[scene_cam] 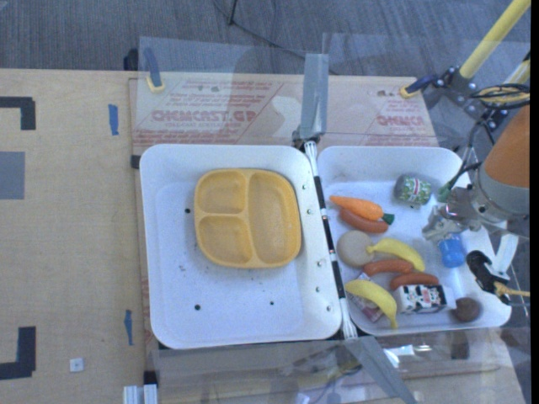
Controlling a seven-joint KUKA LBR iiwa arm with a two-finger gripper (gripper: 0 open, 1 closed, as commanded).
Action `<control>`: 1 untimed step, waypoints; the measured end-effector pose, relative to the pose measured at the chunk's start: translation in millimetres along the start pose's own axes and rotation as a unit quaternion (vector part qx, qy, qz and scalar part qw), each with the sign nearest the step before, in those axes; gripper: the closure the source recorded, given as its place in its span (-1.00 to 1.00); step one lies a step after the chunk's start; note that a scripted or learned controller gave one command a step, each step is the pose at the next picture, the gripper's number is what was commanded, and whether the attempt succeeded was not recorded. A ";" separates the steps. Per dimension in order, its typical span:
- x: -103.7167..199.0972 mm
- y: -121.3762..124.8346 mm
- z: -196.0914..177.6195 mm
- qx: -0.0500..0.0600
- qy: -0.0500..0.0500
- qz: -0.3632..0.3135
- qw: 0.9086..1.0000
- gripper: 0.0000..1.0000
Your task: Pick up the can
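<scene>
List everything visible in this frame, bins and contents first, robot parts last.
Bins: 2, white, side by side on the bench; left bin, right bin.
Plate: 1, yellow, three compartments, in the left bin.
Can: 1, green and white, lying near the back of the right bin.
Carrots: 2, orange, right bin, behind the round piece.
Round piece: 1, beige, right bin, left side.
Bananas: 2, yellow, right bin; one mid-bin, one at the front.
Sausages: 2, reddish, between the bananas.
Carton: 1, black and white, front of right bin.
Brown lump: 1, front right corner.
Blue item: 1, under the gripper.
Arm: 1, grey with orange band, right edge.
Gripper: 1, above the right bin's right side.
</scene>
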State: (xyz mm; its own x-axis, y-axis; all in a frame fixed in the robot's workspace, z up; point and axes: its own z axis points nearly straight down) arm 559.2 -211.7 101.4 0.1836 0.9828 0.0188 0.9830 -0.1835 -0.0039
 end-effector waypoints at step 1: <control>11.9 1.2 0.1 0.001 0.007 -0.007 1.000 -1.00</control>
State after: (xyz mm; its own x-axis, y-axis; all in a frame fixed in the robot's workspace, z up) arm 562.6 -200.3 101.5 0.1708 0.9848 0.0331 0.9853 -0.1706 -0.0064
